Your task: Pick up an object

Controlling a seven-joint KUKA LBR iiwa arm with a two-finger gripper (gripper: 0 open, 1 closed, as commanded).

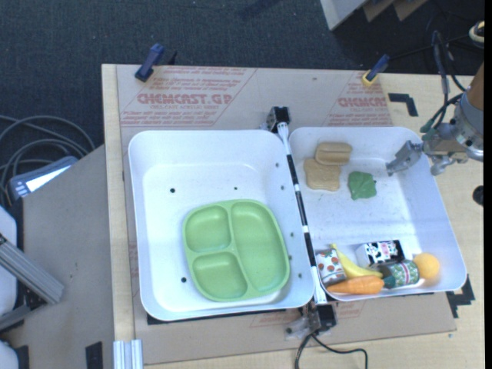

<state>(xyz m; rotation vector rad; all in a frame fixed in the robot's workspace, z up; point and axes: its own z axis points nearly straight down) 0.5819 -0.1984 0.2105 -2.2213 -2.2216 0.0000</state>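
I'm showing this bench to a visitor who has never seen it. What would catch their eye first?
Probably the green divided plate, lying alone in the left bin. Next, the colourful cluster at the right bin's near edge: a carrot, a banana and an orange fruit. The pincer reaches in over that bin's far right corner, beside a green leafy piece.
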